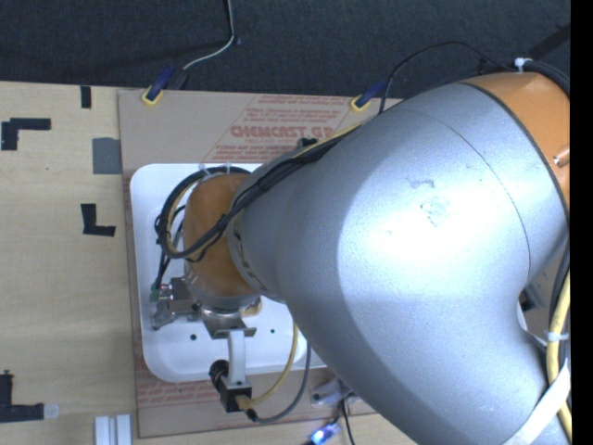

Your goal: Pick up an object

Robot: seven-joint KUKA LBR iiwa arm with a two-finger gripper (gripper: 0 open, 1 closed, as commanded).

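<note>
My arm fills most of the camera view, and its orange band (218, 239) hangs over the left white bin (146, 193). The gripper (199, 315) points straight down into that bin, seen from above, so its own wrist covers it. Grey metal parts stick out at its left side near the bin's floor. Whether any object sits under it, I cannot tell. Black cables (171, 213) loop beside the wrist.
The bin rests on a brown cardboard sheet (278, 128) with red print, on a wooden bench (56, 276) marked with black tape. A white bracket with a black tip (233, 371) reaches over the bin's near rim. The arm's grey body (426, 276) covers the right side.
</note>
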